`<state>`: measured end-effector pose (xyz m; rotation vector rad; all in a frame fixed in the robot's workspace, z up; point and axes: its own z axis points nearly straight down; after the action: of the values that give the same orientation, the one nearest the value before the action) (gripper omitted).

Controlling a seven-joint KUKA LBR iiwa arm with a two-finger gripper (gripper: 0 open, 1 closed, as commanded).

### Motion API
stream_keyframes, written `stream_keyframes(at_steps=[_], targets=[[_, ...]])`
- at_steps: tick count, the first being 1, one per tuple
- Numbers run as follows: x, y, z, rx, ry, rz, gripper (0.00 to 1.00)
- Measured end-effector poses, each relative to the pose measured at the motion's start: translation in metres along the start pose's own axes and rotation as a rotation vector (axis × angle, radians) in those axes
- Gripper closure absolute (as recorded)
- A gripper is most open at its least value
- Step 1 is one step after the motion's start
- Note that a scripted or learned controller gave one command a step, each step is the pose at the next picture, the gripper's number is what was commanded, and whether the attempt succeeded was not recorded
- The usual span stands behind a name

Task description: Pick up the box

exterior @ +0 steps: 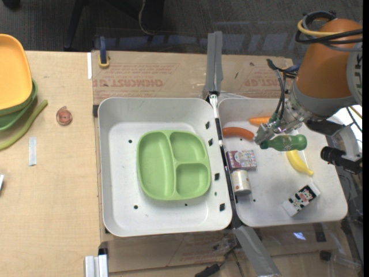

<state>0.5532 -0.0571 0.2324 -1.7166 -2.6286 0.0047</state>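
Two boxes lie in the right bin (pixel 337 209). A small pink and white box (pixel 242 158) rests near the bin's left wall. A white box with black markings (pixel 302 198) lies near the front right corner. My gripper (pixel 270 133) hangs over the middle of the right bin, above and to the right of the pink box. A green bottle (pixel 286 142) lies right against the gripper's tip. Whether the gripper grips the bottle is unclear.
Also in the right bin are a yellow banana (pixel 299 162), an orange sausage shape (pixel 238 133), an orange carrot (pixel 259 120) and a small can (pixel 240 182). The left bin (pixel 115 154) holds a green divided plate (pixel 174 165). Orange and green dishes (pixel 11 85) sit far left.
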Motion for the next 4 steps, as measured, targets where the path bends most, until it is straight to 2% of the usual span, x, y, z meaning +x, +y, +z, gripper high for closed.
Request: stream_keyframes(at_steps=[1,2,3,4], targets=[[0.024,0.043,0.042,0.0,-0.001,0.301,1.0],[0.007,-0.033,0.042,0.0,0.001,0.184,1.0],[0.052,0.015,0.003,-0.001,-0.001,0.354,1.0],[0.04,-0.03,0.042,0.0,0.001,0.232,1.0]])
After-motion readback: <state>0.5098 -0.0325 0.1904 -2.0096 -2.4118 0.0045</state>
